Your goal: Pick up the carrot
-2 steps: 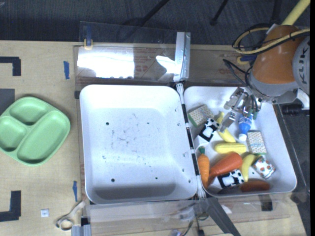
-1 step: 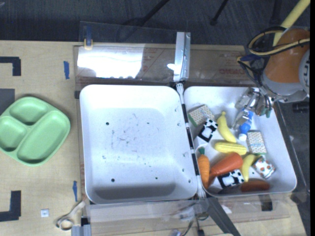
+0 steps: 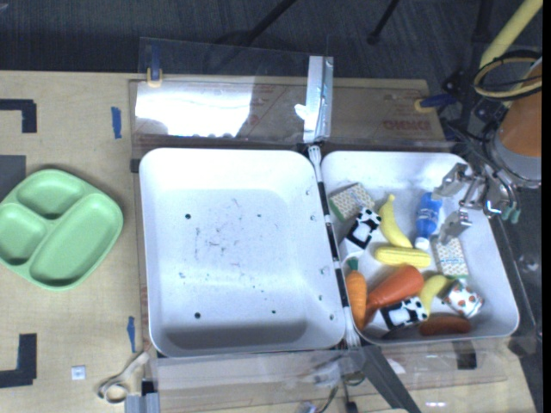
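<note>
Carrot [image 3: 355,292] lying against right bin's [image 3: 504,269] left wall; claw [image 3: 465,203] above bin's far right, open, gripping nothing.

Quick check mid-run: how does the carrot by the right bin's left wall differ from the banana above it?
The carrot is orange with a green top; the banana is plain yellow. The carrot is straight and stubby, the banana curved and slimmer. The carrot lies along the right bin left wall, the banana nearer its middle. Both lie flat, apart from the gripper.
</note>
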Robot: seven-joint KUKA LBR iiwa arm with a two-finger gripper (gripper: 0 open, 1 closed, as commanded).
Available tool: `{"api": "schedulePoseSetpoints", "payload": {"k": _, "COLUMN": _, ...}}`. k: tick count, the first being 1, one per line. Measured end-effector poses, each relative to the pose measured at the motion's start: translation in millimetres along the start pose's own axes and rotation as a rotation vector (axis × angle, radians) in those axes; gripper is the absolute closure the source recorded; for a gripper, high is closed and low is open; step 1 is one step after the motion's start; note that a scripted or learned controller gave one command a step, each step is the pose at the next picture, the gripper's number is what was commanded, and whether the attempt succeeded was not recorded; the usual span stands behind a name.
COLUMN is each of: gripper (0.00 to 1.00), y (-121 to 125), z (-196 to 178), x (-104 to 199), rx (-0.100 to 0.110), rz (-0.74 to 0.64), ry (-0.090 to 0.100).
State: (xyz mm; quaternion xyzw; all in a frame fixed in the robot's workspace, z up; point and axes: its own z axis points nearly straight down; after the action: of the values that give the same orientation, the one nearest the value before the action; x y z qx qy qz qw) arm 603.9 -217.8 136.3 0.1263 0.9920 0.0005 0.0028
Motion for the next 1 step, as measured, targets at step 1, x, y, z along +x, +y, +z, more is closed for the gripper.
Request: {"api": "schedulePoseSetpoints", "payload": {"k": 1, "gripper": 0.00, "y": -15.0, "z": 49.4, "x": 37.9, "rx": 0.000, "rz": -0.028, "ry": -0.002}}
